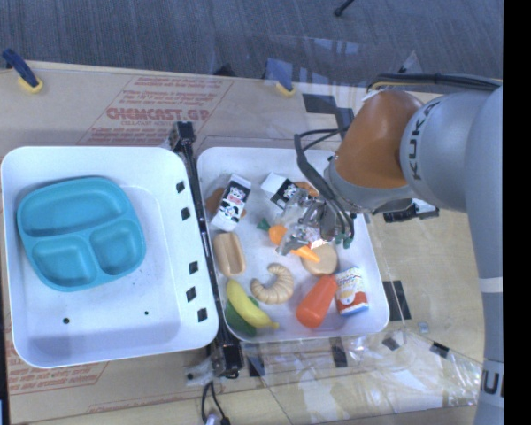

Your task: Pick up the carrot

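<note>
Camera view: gripper (303, 235) low over right bin (378, 283), among toy food. Finger spread: cannot tell. Carrot (277, 232) just left of gripper, touching or nearly so. Croissant (275, 283) below; milk carton (234, 202) up-left.

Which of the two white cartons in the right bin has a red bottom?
The carton at the bin's lower right corner, beside the orange-red piece; the cow-patterned carton is black and white.

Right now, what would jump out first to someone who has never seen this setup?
The big grey arm with its orange band, reaching in from the right over the right bin, which is crowded with toy food. Its gripper hangs above a small carrot. In the left bin lies a bright blue divided plate.
</note>
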